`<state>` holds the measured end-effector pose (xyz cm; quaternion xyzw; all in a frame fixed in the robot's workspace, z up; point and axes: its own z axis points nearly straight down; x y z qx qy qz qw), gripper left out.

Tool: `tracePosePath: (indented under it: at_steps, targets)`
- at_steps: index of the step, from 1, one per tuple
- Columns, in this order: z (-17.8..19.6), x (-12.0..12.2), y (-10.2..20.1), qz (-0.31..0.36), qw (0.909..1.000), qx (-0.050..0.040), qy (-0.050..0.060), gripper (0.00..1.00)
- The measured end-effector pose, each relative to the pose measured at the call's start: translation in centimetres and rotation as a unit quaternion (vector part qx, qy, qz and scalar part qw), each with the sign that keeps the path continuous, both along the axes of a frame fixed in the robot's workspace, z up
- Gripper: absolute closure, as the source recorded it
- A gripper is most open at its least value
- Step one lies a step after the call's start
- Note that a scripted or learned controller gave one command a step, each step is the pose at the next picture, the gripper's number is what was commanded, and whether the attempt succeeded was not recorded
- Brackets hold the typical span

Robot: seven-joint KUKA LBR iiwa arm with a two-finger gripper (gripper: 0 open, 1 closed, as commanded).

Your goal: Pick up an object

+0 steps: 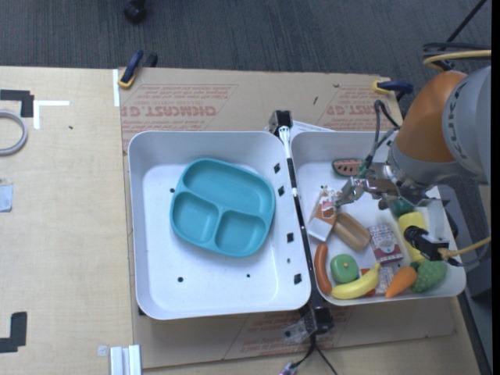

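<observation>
Cardboard covers the bench under both bins; a blue tray [223, 207] fills the left one. Over the toy food [367, 256] in the right bin, the gripper [349, 191] looks open and empty, its fingers hard to make out.

Glossy plastic teal plate [223, 208], smooth white plastic bins [148, 233].

Two bins side by side on the worktop [62, 233]. In the left bin [148, 233], a divided plate [223, 207], near centre. In the right bin [312, 148], along the near edge: banana [355, 284], carrot [400, 280], broccoli [429, 275]; behind the banana, an apple [344, 267]; watermelon slice [347, 166] by the far edge.
</observation>
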<state>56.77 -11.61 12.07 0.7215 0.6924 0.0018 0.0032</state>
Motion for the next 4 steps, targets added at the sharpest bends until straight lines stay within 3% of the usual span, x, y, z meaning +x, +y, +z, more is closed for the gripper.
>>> tracePosePath:
  at_steps: [1, 2, 3, 4]
  targets:
    - [-2.7, 9.0, -5.6, -0.023, 0.9997, 0.0039, 0.011, 0.0]
    - [-2.9, -4.4, -4.8, 0.007, 1.0, 0.001, 0.004, 0.0]
    - [-1.9, -4.4, -4.9, 0.006, 1.0, 0.0007, 0.003, 1.0]
    - [4.6, -5.6, 0.1, -0.014, 0.9999, 0.0007, 0.003, 1.0]
